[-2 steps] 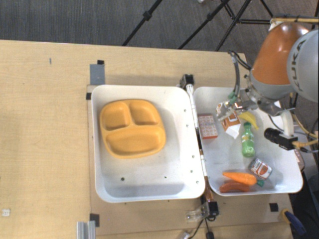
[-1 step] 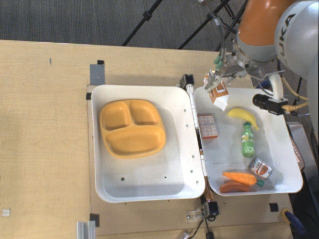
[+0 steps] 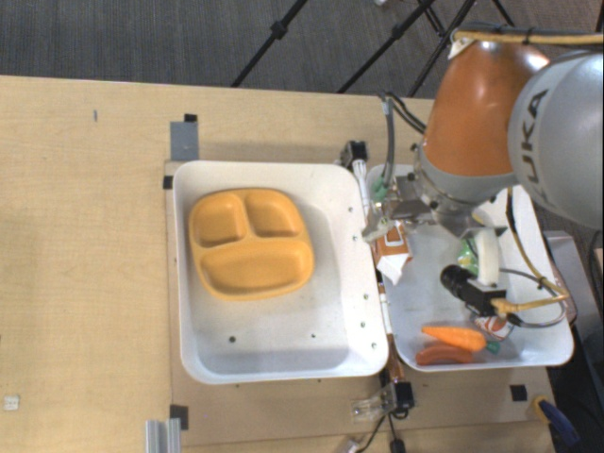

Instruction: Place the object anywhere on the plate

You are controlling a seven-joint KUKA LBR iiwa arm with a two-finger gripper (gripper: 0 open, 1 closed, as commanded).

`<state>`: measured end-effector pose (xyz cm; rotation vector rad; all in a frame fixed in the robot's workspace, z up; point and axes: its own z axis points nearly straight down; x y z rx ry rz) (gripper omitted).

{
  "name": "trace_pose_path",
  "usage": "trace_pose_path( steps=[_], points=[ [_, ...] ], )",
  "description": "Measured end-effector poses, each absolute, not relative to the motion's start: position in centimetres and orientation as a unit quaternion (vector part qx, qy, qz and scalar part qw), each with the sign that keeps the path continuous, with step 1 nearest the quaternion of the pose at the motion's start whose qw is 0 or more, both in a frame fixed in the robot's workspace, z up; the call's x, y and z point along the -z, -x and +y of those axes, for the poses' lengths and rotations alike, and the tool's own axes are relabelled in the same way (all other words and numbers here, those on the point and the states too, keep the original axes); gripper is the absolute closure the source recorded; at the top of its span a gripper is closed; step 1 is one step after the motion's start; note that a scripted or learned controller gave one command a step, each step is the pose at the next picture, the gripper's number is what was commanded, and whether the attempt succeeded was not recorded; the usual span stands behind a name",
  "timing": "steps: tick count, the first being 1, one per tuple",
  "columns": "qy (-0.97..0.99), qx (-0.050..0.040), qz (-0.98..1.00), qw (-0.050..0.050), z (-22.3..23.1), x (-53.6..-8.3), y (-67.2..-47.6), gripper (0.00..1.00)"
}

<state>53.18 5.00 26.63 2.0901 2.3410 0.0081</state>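
Note:
A yellow plate [image 3: 253, 270] with three compartments lies in the back left of the left bin [image 3: 283, 347], with nothing on it. My gripper [image 3: 387, 218] hangs low over the left edge of the right bin [image 3: 427, 286], just right of the wall between the bins. Directly below it lie a small brown packet [image 3: 393, 244] and a white scrap [image 3: 394, 270]. Whether the gripper touches the packet is unclear. The grey and orange wrist covers the back of the right bin.
An orange carrot [image 3: 455, 337] and a red-brown sausage-like piece [image 3: 444, 355] lie at the front of the right bin. A small green thing [image 3: 468, 253] sits under the wrist. The front half of the left bin is bare white floor.

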Motion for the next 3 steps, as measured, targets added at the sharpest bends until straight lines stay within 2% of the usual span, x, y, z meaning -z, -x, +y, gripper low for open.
trace_pose_path(
  steps=[1,2,3],
  points=[
    [-0.558,-0.0015,0.830,0.001,12.0,-23.9,-61.3,1.00],
    [-0.542,-0.0009,0.840,0.000,17.7,-16.4,-63.0,1.00],
    [-0.542,-0.0017,0.840,0.001,17.7,-16.5,-63.1,0.00]
  ],
)
